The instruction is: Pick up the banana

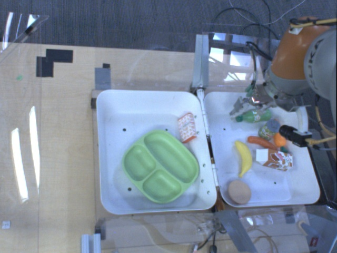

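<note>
The banana (244, 158) lies untouched on the floor of the right bin (305, 194), beside a carrot (259, 141), while the gripper (247, 105) hovers near the bin's far side above a green bottle (254, 116), whether clenched or released I cannot tell

Bright, even overhead light; white glare streaks on desk (23, 157) at left; soft faint shadows; slight overall blur.

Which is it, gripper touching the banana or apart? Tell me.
Apart. The camera view shows the gripper near the right bin's far edge by a green bottle, with bare white bin floor between it and the banana.
</note>
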`<state>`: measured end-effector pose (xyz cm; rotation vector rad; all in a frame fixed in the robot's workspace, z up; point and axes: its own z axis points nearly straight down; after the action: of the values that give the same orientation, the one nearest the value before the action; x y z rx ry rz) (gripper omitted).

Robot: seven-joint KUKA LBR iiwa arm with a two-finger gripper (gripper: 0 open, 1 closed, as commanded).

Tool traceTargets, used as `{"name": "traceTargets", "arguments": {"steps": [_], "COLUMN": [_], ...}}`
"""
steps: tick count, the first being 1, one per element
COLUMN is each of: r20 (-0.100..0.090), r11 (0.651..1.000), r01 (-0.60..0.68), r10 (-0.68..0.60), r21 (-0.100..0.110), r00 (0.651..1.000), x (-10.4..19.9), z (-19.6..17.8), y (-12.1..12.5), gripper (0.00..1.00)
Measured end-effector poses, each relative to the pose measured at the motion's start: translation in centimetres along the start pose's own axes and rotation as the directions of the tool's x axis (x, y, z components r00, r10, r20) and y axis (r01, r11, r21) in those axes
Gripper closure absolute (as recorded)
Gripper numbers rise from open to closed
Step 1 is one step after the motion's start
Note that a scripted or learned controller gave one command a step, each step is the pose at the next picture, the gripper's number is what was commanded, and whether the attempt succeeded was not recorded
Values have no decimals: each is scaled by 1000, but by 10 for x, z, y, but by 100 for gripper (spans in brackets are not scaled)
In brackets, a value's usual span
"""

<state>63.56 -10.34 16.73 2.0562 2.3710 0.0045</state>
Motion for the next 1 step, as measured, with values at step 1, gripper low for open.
{"name": "traceTargets", "arguments": {"steps": [1], "r20": [6], "r11": [998], "r01": [-53], "r10": [53], "r21": [-23], "r00": [999], "x": [8], "z": [64], "y": [-50], "gripper": [0]}}
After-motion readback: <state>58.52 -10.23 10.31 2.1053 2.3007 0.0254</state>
